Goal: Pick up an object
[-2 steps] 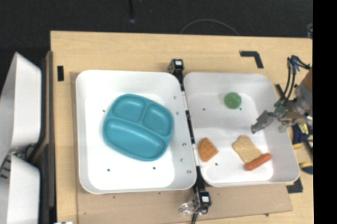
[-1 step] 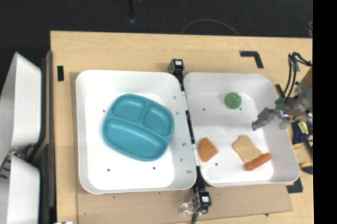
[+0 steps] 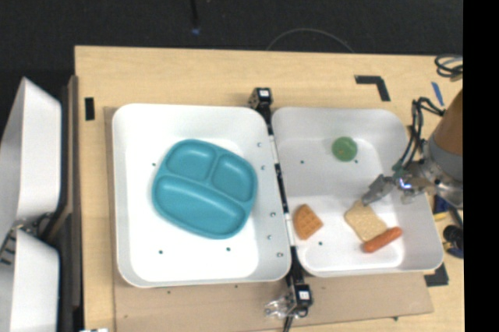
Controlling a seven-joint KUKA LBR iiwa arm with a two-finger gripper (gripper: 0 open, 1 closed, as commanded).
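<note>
Hovering just above the bread (image 3: 365, 221) in the right bin (image 3: 312, 268), gripper (image 3: 382, 190) spread open, grasping nothing. Best lowered squarely over the bread's edges, clear of the sausage (image 3: 382, 240) touching it, before closing.

Two bins side by side on the bench (image 3: 93, 81). Left bin (image 3: 132, 245) has just a divided plate (image 3: 204, 188) sitting mid-bin. Right bin (image 3: 312, 128): ball (image 3: 344, 148) toward the back, cracker (image 3: 306, 221) front-left, bread slice (image 3: 365, 221) to its right, sausage (image 3: 382, 240) touching the bread's front-right edge.
</note>
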